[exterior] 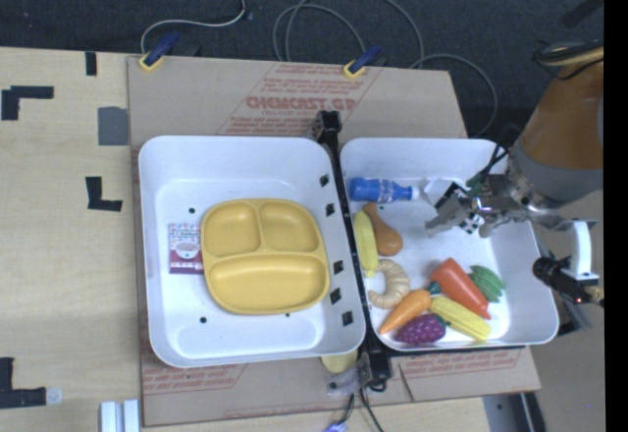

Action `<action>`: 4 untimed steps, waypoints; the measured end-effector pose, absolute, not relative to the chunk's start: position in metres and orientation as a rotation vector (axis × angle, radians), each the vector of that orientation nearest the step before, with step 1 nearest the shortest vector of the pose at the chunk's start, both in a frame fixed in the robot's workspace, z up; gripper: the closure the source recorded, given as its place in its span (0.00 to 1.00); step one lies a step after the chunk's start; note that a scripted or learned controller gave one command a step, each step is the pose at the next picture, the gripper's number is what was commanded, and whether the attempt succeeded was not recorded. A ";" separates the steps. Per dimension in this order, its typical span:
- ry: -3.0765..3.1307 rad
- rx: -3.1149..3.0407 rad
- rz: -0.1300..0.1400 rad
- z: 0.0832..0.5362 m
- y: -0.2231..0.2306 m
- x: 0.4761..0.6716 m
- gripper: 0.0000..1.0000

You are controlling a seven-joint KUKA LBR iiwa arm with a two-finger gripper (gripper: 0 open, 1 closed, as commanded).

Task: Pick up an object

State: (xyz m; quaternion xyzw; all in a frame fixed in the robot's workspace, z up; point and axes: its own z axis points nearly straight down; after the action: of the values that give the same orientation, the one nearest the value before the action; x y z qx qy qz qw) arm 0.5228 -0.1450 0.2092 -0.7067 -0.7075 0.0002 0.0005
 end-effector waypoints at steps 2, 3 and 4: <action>-2.220 -2.219 0.001 0.105 -0.157 0.499 1.00; -2.226 -2.217 -0.004 0.153 -0.123 0.484 1.00; -2.222 -2.219 0.000 0.151 -0.125 0.484 0.00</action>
State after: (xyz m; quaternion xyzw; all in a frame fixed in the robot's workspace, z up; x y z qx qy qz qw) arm 0.4837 -0.1246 0.1508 -0.7067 -0.7076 0.0000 0.0009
